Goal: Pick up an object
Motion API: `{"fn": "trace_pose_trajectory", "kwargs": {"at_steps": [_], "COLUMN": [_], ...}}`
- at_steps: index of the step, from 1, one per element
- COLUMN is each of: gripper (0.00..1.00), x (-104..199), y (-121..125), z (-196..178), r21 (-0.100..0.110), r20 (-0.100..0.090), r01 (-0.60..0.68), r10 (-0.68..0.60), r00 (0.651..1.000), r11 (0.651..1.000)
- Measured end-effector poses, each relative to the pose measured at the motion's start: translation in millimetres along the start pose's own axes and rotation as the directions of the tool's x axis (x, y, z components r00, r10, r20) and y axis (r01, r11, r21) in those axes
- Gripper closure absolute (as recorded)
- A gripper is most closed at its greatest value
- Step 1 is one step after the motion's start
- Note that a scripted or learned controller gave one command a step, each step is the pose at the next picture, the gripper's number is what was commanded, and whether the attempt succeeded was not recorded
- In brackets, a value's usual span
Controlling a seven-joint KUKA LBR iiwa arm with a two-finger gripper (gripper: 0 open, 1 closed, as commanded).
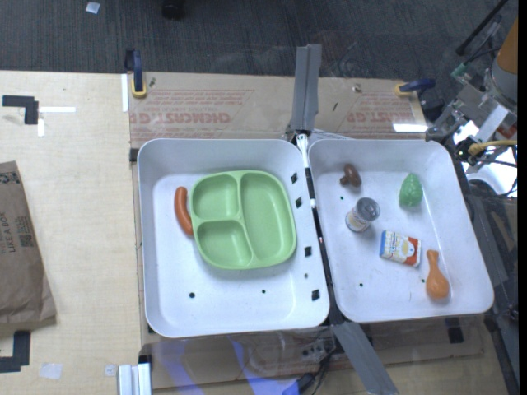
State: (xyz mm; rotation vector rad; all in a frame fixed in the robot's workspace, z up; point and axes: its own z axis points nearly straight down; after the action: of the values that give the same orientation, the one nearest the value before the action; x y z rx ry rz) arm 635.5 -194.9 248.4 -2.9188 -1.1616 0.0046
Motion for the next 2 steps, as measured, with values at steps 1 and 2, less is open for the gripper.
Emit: {"fn": "trace_pose_trajectory", "kwargs": {"at_steps": [1,2], "gripper": [0.00,0.00], "x": [-48.5,-37.3], "y": [-52.1,-25.9], "z": [139.9,76.5], "r21": [0.001,-0.001], "r20": [0.000,-0.001], "r01": [-0.127,0.252], "r10": [0.127,-0.252], "r00": [0.992,0.968], "r11": [0.992,0.968]}}
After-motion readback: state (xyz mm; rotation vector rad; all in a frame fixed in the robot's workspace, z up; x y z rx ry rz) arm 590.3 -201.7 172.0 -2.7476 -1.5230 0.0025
